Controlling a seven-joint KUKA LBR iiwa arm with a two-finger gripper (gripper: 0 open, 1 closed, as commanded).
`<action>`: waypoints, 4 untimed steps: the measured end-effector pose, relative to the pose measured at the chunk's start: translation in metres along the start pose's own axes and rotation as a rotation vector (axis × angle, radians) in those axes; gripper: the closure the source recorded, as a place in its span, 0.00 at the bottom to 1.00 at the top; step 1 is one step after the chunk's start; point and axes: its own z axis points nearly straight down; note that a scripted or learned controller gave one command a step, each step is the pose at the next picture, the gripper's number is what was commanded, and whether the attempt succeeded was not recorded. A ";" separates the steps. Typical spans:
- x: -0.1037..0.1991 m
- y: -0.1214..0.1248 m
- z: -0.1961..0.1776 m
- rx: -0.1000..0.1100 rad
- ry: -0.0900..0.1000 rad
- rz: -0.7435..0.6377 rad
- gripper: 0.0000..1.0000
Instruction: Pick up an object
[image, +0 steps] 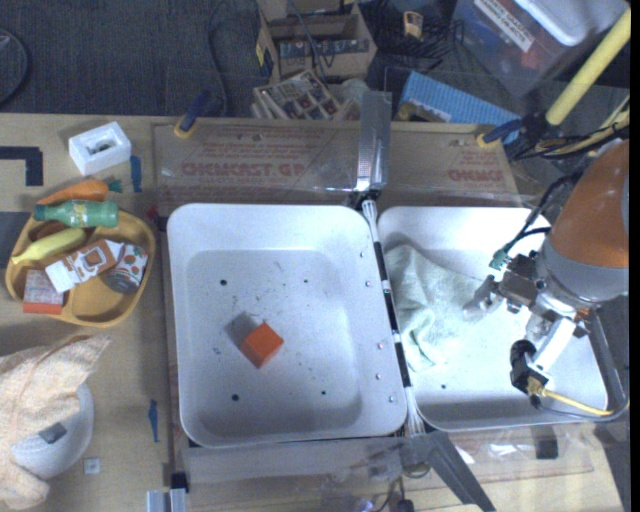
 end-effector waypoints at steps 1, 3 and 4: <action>-0.001 0.001 -0.010 -0.003 0.001 0.002 1.00; 0.061 0.070 0.061 -0.004 -0.001 0.026 0.00; 0.030 0.090 -0.003 -0.006 -0.001 -0.086 0.00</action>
